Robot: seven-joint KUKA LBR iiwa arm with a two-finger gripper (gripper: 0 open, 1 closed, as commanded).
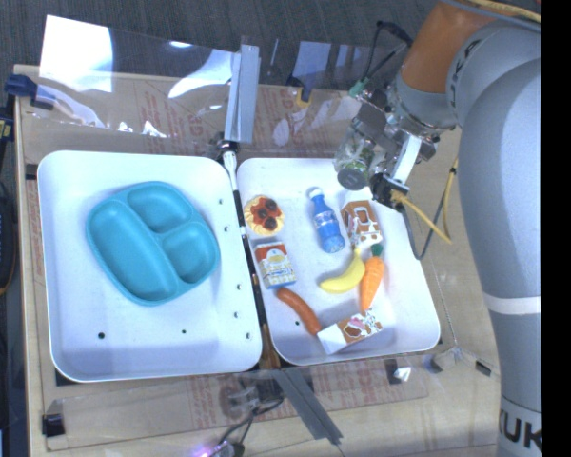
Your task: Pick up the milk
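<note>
The milk (361, 223) is the small brown-and-white carton standing in the right bin, near its far right side, and you should fix on it before anything else. Working down in size: the desk (124, 403) carries two white bins, the left bin (67, 341) holding a blue divided plate (152, 241), the right bin (414, 327) holding all the small goods. Your arm (500, 112) comes in from the right, and its gripper (366, 165) hangs above the far edge of the right bin, just beyond the carton. From the gripper, the milk lies a short way toward the near side of the bin and slightly right, so the coming move looks like a short pull toward you and a descent. The carton's long side seems to run roughly front to back. You cannot tell from this angle whether the gripper is spread or closed. Mind the neighbours: a blue bottle (327, 222) stands just left of the carton, and a carrot (371, 279) and banana (344, 275) lie just in front of it.
</note>
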